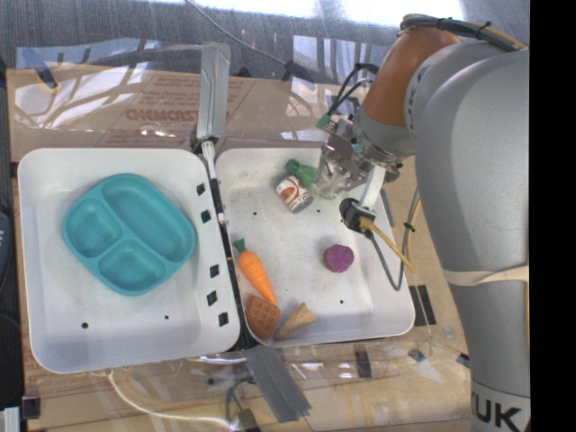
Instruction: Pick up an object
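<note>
The right bin [382,318] holds several toys. A small red and white can [293,193] lies near its back, with a green piece [296,167] just behind it. A purple round toy [338,257] sits toward the right side. An orange carrot [256,275] lies by the left wall, and a waffle cone [264,317] and a tan cone [297,319] rest at the front. My gripper [328,184] hangs low over the back of the right bin, just right of the can and the green piece. Its fingertips blur into the wrist hardware.
The left bin [54,331] holds a teal divided plate [130,232]. A divider with black clips [216,241] runs between the bins. Cardboard [135,106] lies behind them. The big grey arm [468,151] covers the right side, and a yellow cable [387,246] trails over the right bin's edge.
</note>
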`<state>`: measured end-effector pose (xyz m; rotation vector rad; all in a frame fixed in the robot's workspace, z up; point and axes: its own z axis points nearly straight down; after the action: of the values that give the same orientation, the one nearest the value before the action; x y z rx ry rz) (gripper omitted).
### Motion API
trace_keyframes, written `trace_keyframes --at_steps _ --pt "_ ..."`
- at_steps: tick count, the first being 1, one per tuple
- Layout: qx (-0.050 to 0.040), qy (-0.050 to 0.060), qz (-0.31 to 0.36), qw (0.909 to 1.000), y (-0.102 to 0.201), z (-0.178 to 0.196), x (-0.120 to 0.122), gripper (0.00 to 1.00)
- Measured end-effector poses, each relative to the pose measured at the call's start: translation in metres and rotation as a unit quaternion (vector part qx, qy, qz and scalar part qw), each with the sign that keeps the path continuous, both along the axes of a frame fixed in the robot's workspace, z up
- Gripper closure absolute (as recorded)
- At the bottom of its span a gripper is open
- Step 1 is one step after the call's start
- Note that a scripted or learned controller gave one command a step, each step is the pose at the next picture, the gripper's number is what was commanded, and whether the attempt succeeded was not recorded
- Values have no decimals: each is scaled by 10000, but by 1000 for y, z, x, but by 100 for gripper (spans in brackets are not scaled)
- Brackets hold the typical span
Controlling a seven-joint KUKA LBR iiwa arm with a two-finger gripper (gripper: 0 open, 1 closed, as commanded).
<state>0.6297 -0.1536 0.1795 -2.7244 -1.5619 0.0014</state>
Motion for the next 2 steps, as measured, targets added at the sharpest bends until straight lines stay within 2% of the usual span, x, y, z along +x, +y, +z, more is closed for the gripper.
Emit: trace_keyframes --at_steps 1,2 --pt "9 24 1933 9811 -36 16 -29 100" --pt "15 32 907 9959 -30 9 -31 100"
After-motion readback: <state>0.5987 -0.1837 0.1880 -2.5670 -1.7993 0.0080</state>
